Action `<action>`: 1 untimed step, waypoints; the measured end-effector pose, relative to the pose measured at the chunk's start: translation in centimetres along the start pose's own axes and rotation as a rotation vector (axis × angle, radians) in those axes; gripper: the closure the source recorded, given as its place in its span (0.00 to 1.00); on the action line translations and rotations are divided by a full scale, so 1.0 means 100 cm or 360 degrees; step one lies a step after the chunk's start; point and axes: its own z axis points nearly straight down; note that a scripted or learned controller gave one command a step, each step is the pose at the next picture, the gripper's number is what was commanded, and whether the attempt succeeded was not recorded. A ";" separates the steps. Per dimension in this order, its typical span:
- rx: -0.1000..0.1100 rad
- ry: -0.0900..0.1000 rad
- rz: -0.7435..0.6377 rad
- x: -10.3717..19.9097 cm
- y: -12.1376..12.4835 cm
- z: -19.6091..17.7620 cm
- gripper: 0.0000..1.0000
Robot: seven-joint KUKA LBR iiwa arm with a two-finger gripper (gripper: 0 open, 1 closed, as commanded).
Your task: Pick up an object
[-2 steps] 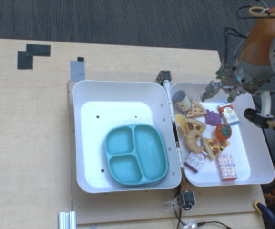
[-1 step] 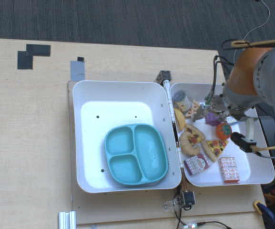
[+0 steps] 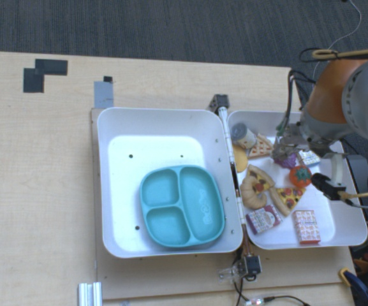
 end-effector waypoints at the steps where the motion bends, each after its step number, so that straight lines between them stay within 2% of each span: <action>1: 0.0001 0.0001 0.0000 0.000 0.000 0.000 0.00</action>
